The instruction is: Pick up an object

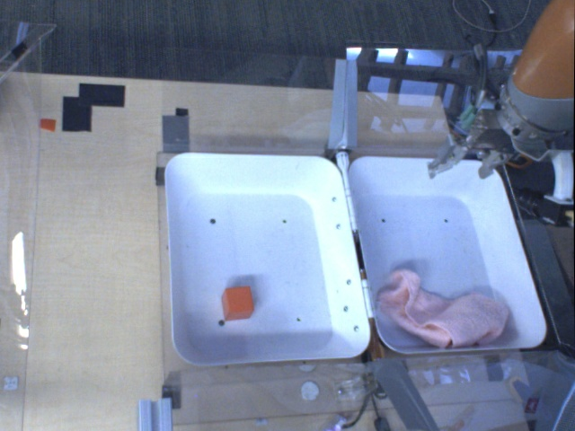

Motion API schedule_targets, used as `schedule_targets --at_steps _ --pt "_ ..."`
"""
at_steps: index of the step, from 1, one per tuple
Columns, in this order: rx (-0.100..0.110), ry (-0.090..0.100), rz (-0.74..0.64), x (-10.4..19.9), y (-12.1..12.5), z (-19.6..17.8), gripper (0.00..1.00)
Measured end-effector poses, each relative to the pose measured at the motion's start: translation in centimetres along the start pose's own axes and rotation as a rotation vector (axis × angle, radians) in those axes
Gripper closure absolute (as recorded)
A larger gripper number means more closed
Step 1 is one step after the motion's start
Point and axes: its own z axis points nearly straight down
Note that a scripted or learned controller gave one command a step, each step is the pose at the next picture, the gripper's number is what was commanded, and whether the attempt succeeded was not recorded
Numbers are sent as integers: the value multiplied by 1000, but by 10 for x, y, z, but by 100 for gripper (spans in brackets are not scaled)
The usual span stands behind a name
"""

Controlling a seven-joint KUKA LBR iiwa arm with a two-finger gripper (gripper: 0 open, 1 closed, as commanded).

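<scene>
Here we see the bench (90,268) carrying two white bins side by side. The left bin (256,259) lies well to the left of the fingers, and the right bin (445,259) has its far rim just below them. The arm (544,70), grey with an orange band, comes in at the upper right. Its gripper (465,162) hangs over the far edge of the right bin, and we see its two fingers (443,163) spread apart with nothing between them. A pink cloth (442,312) lies crumpled in the near part of the right bin, well below the fingers and apart from them. A small orange block (238,303) sits in the left bin's near left part, far down and left of the fingers.
</scene>
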Motion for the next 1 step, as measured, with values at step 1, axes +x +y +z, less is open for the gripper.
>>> schedule_targets --at_steps 1 --pt "1 1 205 -1 -93 89 0"
